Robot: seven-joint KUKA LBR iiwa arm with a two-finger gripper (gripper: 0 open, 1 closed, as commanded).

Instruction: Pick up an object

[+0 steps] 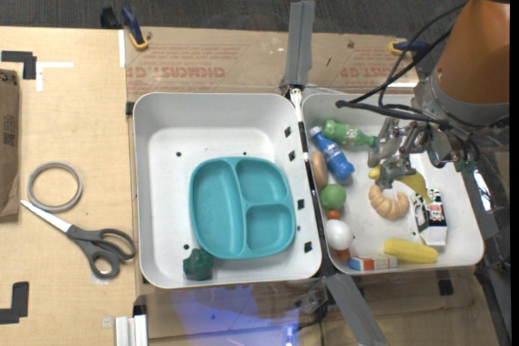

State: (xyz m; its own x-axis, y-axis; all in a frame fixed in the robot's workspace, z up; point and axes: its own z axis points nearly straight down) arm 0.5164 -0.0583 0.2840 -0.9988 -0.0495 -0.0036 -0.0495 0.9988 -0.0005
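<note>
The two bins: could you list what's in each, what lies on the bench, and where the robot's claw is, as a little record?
left bin: teal divided tray, dark green toy at the near corner
right bin: green bottle, blue bottle, green ball, white egg, croissant, corn cob, small boxes
bench: scissors, tape roll
gripper: over the right bin, just above the croissant
held: nothing seen between the fingers

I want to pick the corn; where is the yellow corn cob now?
The corn cob lies at the near edge of the right bin, just right of a small red and white box and below the croissant.
</note>
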